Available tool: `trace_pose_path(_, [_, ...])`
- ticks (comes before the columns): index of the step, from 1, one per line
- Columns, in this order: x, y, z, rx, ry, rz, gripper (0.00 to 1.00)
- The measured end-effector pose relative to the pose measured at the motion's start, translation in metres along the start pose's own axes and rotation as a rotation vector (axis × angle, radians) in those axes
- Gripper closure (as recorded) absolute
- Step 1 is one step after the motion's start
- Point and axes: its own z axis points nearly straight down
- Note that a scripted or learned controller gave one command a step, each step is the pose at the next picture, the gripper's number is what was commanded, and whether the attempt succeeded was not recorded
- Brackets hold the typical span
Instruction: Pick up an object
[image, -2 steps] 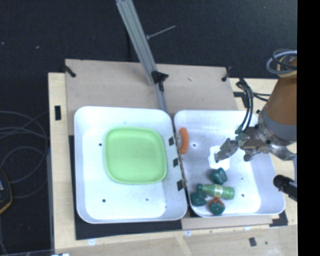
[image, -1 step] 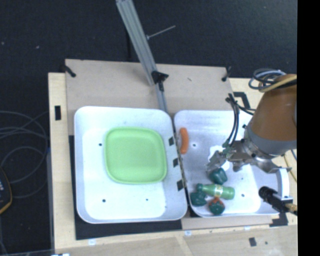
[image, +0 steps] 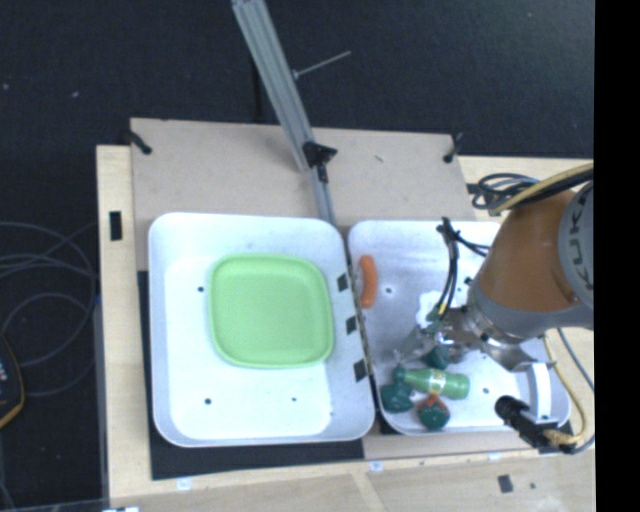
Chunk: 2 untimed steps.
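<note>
the arm (image: 535, 265) is nearest you, big and orange, hanging over the right bin (image: 400, 245). its jaws sit low by the toys; you cannot tell if they grip. you look to be at the reaching step. next, aim at one toy and lift. the green bottle (image: 435, 382) lies flat near the bin's front, long way left to right, by the jaws.
</note>
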Motion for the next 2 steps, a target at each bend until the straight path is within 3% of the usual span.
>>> trace_pose_path(1, [-0.003, -0.001, 0.042, -0.002, -0.001, 0.000, 0.00])
trace_pose_path(2, [-0.003, 0.000, 0.030, -0.006, 0.000, 0.001, 1.00])
